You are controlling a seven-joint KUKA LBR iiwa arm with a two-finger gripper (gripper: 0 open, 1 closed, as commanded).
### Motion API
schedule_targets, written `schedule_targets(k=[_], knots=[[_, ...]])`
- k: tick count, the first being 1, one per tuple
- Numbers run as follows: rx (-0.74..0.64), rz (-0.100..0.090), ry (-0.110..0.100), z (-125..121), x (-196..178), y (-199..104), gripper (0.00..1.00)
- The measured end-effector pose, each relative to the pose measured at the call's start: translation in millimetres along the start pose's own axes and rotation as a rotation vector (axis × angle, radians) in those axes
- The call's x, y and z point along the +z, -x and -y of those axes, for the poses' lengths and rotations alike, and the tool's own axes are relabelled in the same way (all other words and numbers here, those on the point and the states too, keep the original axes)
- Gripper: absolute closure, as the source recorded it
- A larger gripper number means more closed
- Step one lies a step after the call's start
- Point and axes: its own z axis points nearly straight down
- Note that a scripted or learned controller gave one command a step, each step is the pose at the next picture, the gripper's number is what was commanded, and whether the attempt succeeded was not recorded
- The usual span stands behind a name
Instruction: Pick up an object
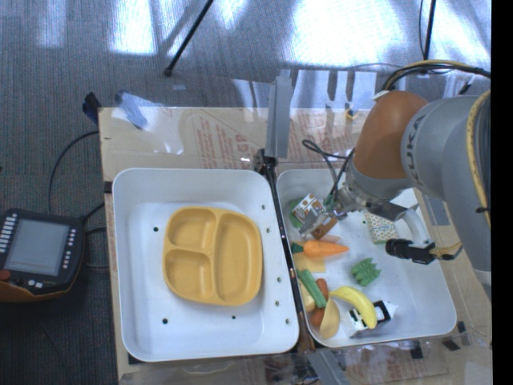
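Yellow tray (pixel 213 255) hogs the left bin (pixel 132 295); the gripper (pixel 330 212) crowds the toy-packed right bin's (pixel 429 299) divider edge, jaws — can't tell.

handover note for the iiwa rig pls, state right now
Gripper: low over the upper left of the right white bin, by a small patterned box; grip state not readable.
Right bin: orange plastic carrot, yellow plastic banana, green toy cucumber, small green leafy toy, black-and-white toy, more pieces along the left wall.
Left white bin: yellow three-compartment plastic tray.
Done: no visible pick yet.
Left: grasp one object and lift it.
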Motion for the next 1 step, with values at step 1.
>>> schedule_targets(k=[1], knots=[[0.000, 0.004, 0.009, -3.0, -15.6, 1.4, 1.00]])
